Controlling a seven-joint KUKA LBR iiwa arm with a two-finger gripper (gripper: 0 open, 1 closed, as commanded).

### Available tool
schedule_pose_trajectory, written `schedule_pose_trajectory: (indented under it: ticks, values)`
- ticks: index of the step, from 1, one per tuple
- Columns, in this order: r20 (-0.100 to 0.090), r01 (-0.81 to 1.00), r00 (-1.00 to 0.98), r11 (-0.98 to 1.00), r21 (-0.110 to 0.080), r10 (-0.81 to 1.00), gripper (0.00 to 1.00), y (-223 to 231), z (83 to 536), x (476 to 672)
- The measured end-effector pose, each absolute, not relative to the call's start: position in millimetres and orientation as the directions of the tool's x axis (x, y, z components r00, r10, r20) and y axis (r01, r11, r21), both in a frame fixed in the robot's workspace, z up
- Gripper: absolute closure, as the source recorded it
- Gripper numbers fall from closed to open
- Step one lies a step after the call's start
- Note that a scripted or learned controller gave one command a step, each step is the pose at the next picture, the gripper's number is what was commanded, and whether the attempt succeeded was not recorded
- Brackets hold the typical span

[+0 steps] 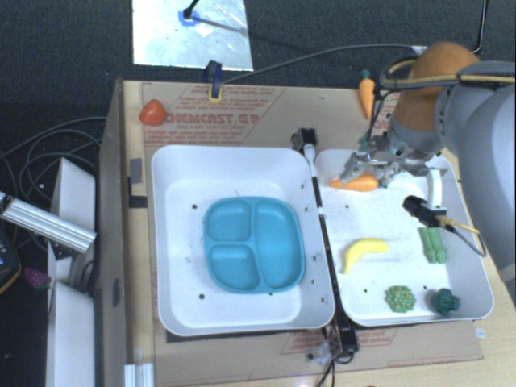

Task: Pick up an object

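Observation:
My gripper [372, 170] hangs low over the far left corner of the right bin [476, 297], its fingers spread open. An orange carrot-like piece [359, 185] lies on the bin floor right at the fingertips, not gripped. Nearer in the same bin lie a yellow banana [364, 252], a green pod [433, 244], a pale green bumpy ball [400, 298] and a dark green piece [445, 301].
The left bin [173, 216] holds a blue divided plate [252, 243]. On the cardboard behind the bins lie a small carrot [367, 95] and a red-orange piece [151, 113]. A clamp [214, 77] sits at the back edge. The divider [316, 200] between the bins runs close to the gripper's left.

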State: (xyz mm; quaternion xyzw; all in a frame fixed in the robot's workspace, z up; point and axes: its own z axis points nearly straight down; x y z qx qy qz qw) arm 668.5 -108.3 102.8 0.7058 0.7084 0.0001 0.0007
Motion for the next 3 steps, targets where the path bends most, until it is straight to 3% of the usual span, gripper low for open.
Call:
schedule_pose_trajectory:
  ticks: [1, 2, 3]
  values:
    - [-0.007, 1.000, -0.006, 0.006, 0.013, 1.000, 1.00, -110, 120, 672.2]
    - [-0.007, 1.000, -0.007, 0.007, 0.012, 1.000, 0.00, -110, 120, 672.0]
    - [-0.002, 1.000, -0.005, 0.005, 0.009, 1.000, 0.00, -102, 98, 671.5]
